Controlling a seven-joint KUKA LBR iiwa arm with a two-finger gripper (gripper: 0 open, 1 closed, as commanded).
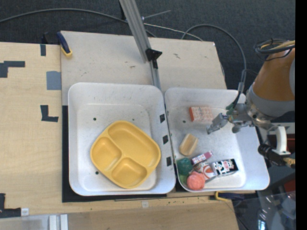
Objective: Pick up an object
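Observation:
My gripper (214, 126) hangs over the right bin (249, 176), near its middle right, with nothing seen in it. Just up and left of it lies a small orange-pink box (200, 113). Below and left of it rests a tan wedge-shaped piece (188, 143). Along the bin's front sit a green item (184, 166), a pink ball (195, 181), a small pink-and-white bar (202, 157) and a black-and-white packet (223, 167), all bunched together.
The left bin (79, 99) holds a yellow three-compartment tray (125, 153). A grey metal pole (136, 23) slants down to the bins' shared back corner. The arm's orange band (273, 78) is at the right edge.

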